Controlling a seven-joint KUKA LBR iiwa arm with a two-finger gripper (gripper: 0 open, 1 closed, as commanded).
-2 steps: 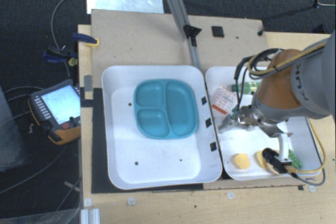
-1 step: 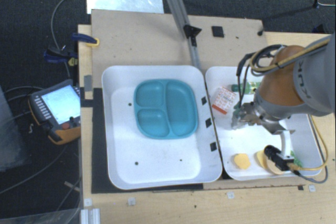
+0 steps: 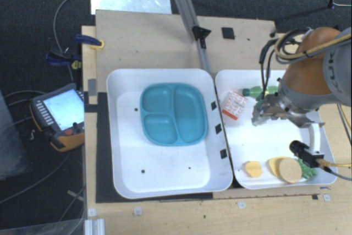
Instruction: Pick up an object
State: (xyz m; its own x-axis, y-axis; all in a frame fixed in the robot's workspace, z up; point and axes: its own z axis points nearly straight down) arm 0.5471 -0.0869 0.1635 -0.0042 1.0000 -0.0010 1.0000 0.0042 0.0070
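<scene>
Two white bins on my feed: the left bin [image 3: 124,173] holds a teal divided plate [image 3: 174,114]. From the gripper [image 3: 263,116], a red-and-white packet [image 3: 233,105], print unreadable, lies at nine o'clock; jaw state I cannot tell.

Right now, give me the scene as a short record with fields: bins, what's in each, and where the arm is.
left bin: teal divided plate
right bin: red-and-white packet, green item, small yellow piece, round tan piece
arm: over right bin
gripper: low, beside the packet, nothing seen held
</scene>
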